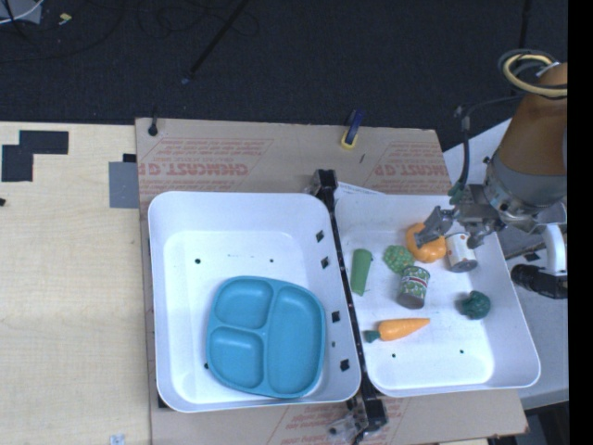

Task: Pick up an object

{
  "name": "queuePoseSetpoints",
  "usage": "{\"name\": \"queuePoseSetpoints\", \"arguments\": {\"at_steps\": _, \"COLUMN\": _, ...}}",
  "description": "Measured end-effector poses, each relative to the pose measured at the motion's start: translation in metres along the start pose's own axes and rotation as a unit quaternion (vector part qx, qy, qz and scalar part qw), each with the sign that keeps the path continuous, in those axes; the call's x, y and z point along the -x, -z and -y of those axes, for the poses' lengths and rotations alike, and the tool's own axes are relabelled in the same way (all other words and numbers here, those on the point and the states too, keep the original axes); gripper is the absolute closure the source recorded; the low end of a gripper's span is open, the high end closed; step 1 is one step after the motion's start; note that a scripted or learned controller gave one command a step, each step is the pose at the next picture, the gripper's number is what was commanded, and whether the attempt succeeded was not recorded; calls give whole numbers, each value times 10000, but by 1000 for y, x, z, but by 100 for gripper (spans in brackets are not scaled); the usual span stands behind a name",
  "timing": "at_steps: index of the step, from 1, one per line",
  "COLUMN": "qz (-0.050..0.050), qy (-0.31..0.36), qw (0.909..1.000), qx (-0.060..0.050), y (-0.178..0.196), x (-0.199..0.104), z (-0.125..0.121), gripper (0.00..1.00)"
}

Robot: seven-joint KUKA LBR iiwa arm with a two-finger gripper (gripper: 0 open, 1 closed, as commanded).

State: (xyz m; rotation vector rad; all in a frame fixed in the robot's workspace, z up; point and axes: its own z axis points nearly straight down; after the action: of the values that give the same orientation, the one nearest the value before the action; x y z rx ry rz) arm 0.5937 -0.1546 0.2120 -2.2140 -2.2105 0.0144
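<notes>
A pale wooden counter [65, 286] seen from above, with dark floor beyond it.

The top third of the frame is dark carpeted floor [278, 44] crossed by thin cables [218, 31]. Below, the light wood counter fills the left side, marked with black shapes [32, 151] and a grey square [121, 184]. A printed cardboard sheet [241, 160] lies at centre. Lighting is even.

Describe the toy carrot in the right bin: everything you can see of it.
The carrot is a small orange toy, plastic by its look, with a short green stub at its thick end. It lies flat on the floor of the right bin, near the middle, thick end toward the left bin, tip pointing right and slightly up the image. Nothing touches it; the small can stands just beyond it, and the gripper is farther off, by the orange piece.
</notes>
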Motion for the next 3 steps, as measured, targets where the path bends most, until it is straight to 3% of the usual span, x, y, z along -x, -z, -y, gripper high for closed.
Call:
{"name": "queuePoseSetpoints", "arguments": {"at_steps": 1, "qz": 13, "qy": 10, "qw": 10000, "qx": 71, "y": 8, "x": 0, "z": -3, "gripper": 0}}
{"name": "queuePoseSetpoints", "arguments": {"at_steps": 3, "qz": 7, "qy": 9, "qw": 10000, "qx": 46, "y": -94, "x": 8, "z": -12, "gripper": 0}}
